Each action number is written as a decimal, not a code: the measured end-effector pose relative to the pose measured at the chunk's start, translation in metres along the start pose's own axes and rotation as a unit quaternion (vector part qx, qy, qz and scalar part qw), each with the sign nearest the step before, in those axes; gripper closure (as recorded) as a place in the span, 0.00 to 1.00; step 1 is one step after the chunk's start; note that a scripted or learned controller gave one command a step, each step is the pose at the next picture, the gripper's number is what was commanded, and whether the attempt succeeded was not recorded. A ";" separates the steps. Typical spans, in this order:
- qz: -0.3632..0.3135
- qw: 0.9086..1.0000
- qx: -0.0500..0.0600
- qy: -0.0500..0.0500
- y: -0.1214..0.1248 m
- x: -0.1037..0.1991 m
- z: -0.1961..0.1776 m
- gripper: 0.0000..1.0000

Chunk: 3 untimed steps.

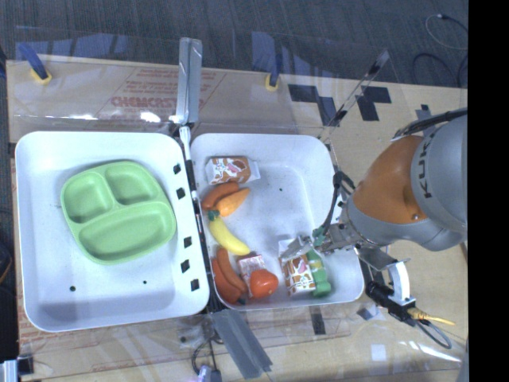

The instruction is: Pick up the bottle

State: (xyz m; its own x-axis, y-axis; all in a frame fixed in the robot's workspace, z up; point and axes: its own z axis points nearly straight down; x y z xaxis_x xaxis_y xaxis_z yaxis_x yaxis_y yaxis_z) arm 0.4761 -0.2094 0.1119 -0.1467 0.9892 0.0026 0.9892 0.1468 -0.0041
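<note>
The bottle (304,275) lies in the front right corner of the right bin (306,159); it has a colourful label and a green end towards the bin's right wall. My gripper (312,244) reaches in from the right, low over the bottle's upper end and touching or nearly touching it. The grey arm with its orange band (385,191) hangs over the bin's right wall. The wrist and the clutter hide how the gripper meets the bottle.
The right bin also holds a snack packet (230,169), a carrot (228,201), a banana (227,238), a sausage (226,278), a red tomato (263,282) and a small packet (252,263). A green divided plate (119,210) lies in the left bin (36,293).
</note>
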 end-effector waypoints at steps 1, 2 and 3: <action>-0.002 1.000 -0.003 0.000 0.003 0.001 -0.012 1.00; -0.002 1.000 -0.003 0.000 0.003 0.001 -0.012 0.00; -0.005 1.000 -0.002 0.000 0.003 0.001 -0.021 1.00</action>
State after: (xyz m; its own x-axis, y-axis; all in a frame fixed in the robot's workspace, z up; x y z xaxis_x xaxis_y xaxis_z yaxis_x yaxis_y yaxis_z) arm 0.4793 -0.2079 0.1332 -0.1558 0.9878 0.0036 0.9878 0.1558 0.0002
